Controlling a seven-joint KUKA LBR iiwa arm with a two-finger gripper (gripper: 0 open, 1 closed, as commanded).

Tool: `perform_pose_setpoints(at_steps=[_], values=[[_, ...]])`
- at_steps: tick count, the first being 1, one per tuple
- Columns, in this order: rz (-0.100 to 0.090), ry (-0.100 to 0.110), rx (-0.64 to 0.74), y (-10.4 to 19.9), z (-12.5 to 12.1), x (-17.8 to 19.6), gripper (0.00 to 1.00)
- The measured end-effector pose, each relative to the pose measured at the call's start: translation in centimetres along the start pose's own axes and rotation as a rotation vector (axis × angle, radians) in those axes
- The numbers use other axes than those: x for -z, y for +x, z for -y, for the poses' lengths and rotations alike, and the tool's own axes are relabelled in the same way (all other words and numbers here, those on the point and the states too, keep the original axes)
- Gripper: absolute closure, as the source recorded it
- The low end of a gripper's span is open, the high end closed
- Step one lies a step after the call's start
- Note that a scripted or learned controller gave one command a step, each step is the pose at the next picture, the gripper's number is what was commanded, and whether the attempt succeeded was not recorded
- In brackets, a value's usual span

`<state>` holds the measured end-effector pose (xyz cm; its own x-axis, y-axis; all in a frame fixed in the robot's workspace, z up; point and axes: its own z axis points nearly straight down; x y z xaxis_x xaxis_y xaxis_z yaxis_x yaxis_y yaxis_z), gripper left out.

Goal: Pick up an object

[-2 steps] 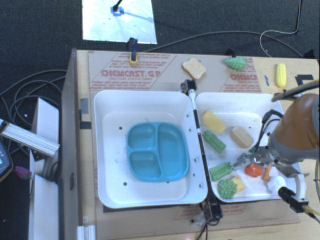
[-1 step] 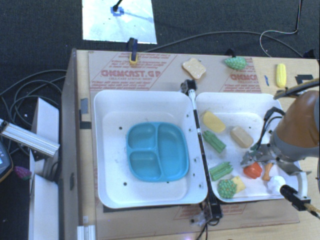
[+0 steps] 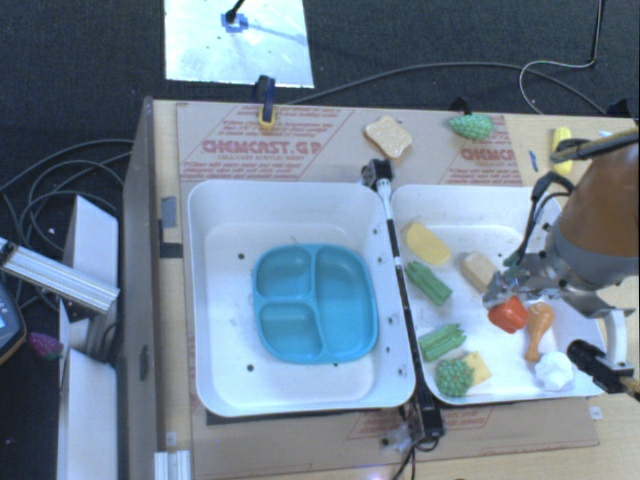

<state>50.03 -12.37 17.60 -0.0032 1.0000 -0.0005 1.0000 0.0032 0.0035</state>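
Observation:
The right bin [image 3: 455, 222] holds several toy foods: a yellow block [image 3: 426, 243], a tan piece [image 3: 478, 267], a green pod [image 3: 429, 282], a second green pod [image 3: 441, 342], a broccoli on a yellow piece [image 3: 456, 375], a red-orange piece [image 3: 508, 315], a drumstick [image 3: 539, 328] and a white lump [image 3: 553, 370]. My gripper [image 3: 506, 290] hangs low over the bin, just above the red-orange piece and to the right of the tan piece. The arm's grey and orange wrist [image 3: 600, 218] covers the bin's right side.
The left bin [image 3: 230, 218] carries a blue sectioned plate [image 3: 315, 303]. On the cardboard behind the bins lie a toast slice [image 3: 388, 136], a green toy [image 3: 472, 126] and a yellow piece [image 3: 562, 148]. Cables run across the floor at the left and the back.

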Motion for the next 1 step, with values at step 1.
perform_pose_setpoints(at_steps=[1], values=[[-0.001, 0.001, 0.000, 5.40, -2.10, 3.52, 1.00]])
